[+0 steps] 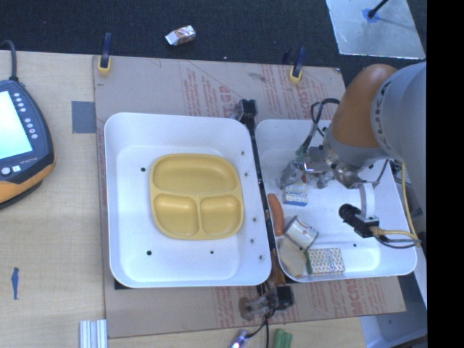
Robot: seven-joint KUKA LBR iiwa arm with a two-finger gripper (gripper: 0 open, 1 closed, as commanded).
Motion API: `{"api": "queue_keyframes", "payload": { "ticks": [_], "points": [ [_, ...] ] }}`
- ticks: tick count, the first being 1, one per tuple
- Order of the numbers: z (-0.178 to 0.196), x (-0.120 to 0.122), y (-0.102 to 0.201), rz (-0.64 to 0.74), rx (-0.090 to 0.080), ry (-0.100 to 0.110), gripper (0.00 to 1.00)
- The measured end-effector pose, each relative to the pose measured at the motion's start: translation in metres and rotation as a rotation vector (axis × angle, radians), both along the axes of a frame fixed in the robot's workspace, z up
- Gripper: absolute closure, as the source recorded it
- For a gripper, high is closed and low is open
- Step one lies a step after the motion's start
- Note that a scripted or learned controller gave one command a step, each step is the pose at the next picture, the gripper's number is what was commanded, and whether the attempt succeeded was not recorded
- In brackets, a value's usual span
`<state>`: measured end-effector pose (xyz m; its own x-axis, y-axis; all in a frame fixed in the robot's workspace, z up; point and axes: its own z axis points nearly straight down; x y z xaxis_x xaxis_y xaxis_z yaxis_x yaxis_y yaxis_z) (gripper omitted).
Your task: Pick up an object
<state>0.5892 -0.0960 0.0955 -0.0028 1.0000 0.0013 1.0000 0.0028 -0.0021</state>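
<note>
Right now gripper (301, 171) sits low in right bin (391, 263), mid-right of frame, above small carton (294, 196); grip state unclear. Yellow tray (196, 196) in left bin (123, 194).

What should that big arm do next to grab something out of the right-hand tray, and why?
Probably lower straight down a little. The gripper hangs over the right bin, just above a small white-and-blue packet, the closest thing to it. The orange stick and the other items lie farther toward the bin's near corner.
</note>
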Motion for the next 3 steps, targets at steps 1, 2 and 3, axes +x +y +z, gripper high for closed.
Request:
{"api": "queue_keyframes", "payload": {
  "ticks": [1, 2, 3],
  "points": [
    [-0.004, -0.009, 0.002, 0.0, -0.002, 0.003, 0.0],
    [-0.004, 0.008, 0.0, 0.0, 0.0, -0.001, 0.0],
    [-0.004, 0.032, -0.002, 0.0, 0.0, -0.001, 0.0]
  ]
}}
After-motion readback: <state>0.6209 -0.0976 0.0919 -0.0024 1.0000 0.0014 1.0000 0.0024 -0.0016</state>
